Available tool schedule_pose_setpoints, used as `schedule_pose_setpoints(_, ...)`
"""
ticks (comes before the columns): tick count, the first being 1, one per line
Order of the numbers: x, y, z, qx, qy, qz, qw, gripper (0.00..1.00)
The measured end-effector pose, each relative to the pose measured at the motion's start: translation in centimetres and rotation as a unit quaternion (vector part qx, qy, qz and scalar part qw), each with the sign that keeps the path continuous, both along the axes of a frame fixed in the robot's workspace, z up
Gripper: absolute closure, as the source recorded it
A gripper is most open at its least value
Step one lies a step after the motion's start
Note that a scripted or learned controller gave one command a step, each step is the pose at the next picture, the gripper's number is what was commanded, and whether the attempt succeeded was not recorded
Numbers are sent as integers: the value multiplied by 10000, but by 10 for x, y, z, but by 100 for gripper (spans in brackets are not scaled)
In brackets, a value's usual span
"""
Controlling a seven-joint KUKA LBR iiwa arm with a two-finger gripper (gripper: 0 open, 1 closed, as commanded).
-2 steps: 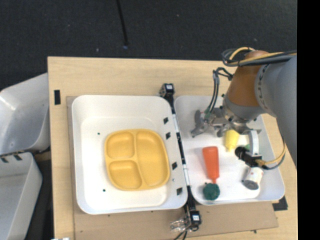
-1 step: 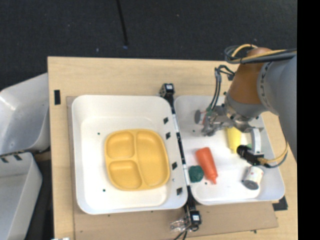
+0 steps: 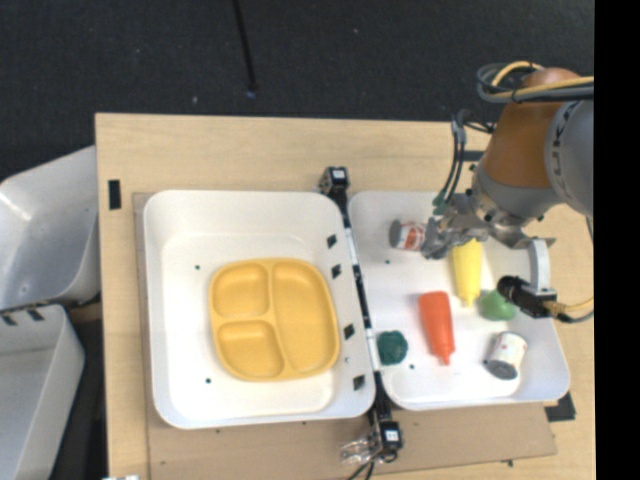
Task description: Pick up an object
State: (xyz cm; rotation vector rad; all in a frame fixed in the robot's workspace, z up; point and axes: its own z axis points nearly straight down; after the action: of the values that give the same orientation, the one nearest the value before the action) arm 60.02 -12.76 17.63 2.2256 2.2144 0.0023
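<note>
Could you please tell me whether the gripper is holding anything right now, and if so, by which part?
It cannot be told: the gripper sits low between the small can and the yellow object.

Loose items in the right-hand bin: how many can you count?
6. Small can at upper left, yellow piece beside the claw, green piece right of it, orange piece in the middle, teal ball lower left, grey-white cylinder lower right. The arm may hide more.

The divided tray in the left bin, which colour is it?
Yellow. The tray shows clearly in the camera view, lying in the left bin.
</note>
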Motion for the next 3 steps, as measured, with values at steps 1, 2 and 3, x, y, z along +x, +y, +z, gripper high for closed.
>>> schedule_pose_setpoints(1, 1, -1, 33, -1, -4, 20, 10000, 100)
schedule_pose_setpoints(2, -5, 43, 31, 1, 11, 41, 10000, 100)
schedule_pose_setpoints(3, -20, 100, 34, 4, 13, 47, 10000, 100)
